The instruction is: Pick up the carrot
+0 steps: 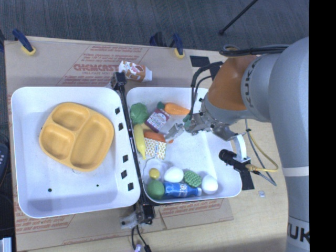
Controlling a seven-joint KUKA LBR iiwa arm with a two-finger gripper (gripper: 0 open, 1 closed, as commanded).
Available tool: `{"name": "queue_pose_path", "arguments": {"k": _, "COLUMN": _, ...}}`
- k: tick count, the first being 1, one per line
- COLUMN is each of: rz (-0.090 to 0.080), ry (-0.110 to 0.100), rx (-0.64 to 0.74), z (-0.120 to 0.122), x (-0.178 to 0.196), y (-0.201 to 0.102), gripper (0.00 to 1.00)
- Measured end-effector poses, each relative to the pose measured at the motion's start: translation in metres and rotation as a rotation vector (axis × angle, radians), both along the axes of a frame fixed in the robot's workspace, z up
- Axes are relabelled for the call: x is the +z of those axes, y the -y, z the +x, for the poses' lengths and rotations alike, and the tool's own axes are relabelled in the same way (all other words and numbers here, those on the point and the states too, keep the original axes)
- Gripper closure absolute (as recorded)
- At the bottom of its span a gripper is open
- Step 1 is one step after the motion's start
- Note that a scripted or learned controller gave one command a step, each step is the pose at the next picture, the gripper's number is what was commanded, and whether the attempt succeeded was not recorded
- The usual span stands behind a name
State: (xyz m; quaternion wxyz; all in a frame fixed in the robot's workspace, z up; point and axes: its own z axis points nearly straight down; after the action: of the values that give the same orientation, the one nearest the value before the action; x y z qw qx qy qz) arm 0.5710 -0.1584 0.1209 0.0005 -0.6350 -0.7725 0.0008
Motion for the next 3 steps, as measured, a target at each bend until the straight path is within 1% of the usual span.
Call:
{"name": "queue_pose_path", "arguments": {"k": 1, "rz": 0.001, "ry": -0.001, "rx": 0.008, "z": 0.068, "x": -0.029, "y": 0.021, "gripper": 0.0}}
{"name": "queue_pose_path", "arguments": {"k": 2, "rz": 0.001, "ry": 0.001, "rx": -0.063, "z": 0.086, "x": 0.027, "y": -0.034, "gripper": 0.0}}
{"name": "queue_pose_path", "arguments": {"k": 3, "rz": 0.0, "ry": 0.008, "rx": -0.099, "z": 0.06, "x": -0.024, "y": -0.009, "gripper": 0.0}}
